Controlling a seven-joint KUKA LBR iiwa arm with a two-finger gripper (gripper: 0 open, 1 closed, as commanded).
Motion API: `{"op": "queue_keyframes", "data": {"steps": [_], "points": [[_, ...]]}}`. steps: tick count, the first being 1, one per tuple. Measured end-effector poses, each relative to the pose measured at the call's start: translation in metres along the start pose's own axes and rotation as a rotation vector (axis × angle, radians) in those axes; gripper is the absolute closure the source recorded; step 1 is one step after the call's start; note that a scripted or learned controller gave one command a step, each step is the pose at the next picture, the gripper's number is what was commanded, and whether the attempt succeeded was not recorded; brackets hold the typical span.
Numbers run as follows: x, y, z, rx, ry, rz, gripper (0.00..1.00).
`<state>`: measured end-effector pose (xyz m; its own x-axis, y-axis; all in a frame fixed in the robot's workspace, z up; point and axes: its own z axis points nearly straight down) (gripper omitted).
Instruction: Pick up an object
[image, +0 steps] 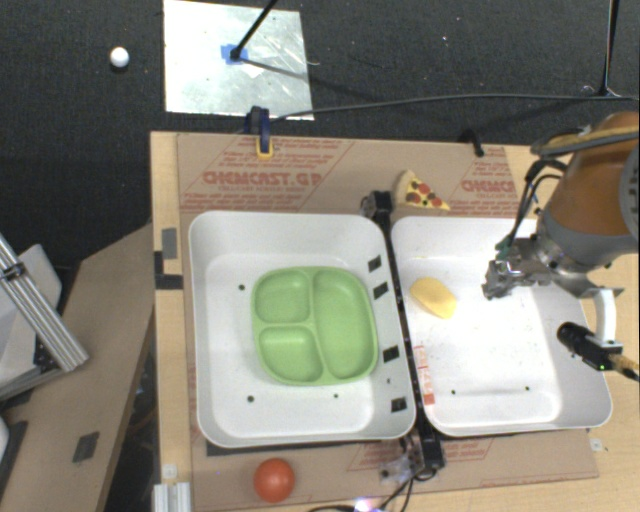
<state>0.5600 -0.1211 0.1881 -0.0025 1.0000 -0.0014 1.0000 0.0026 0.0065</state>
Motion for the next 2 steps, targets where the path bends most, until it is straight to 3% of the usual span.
{"op": "queue_keyframes", "data": {"steps": [1,2], "points": [[0.0,0.002,-0.032,0.001,0.001,-0.002,1.0],[0.053,0.016,-0.041,0.003,0.003,-0.007,1.0]]}}
